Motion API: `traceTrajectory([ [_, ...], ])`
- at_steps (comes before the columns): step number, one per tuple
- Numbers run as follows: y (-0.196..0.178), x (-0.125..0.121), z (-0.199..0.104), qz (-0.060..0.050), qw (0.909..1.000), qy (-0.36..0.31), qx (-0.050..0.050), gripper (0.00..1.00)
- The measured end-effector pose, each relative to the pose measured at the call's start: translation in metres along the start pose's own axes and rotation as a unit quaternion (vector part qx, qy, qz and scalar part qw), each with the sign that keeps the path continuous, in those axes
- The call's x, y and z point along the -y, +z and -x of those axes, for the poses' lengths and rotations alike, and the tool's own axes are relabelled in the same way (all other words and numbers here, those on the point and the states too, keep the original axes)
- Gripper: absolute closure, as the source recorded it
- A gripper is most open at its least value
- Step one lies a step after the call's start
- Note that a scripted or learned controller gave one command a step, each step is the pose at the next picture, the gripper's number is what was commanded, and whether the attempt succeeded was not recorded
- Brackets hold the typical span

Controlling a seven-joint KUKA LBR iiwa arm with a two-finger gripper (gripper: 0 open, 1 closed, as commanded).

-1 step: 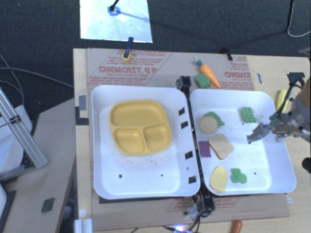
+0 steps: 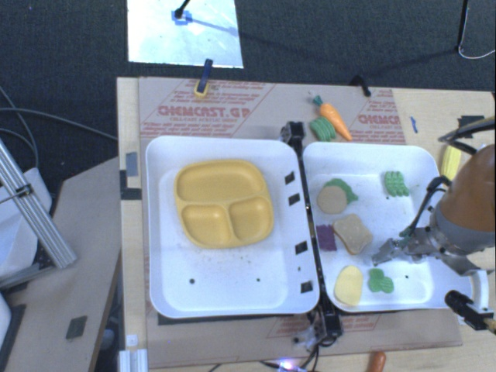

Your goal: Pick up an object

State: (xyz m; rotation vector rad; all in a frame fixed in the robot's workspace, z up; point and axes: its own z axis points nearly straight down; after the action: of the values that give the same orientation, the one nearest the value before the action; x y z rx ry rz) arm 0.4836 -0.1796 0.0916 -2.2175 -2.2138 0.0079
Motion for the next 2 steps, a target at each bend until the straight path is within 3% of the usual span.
traceTrajectory([
  [1, 0.002, -0.044, -0.051, 0.008, 1.0, -0.005, 0.002, 0.0],
  [2, -0.098, -0.018, -0.123, 0.009, 0.9999, -0.007, 0.0, 0.0],
])
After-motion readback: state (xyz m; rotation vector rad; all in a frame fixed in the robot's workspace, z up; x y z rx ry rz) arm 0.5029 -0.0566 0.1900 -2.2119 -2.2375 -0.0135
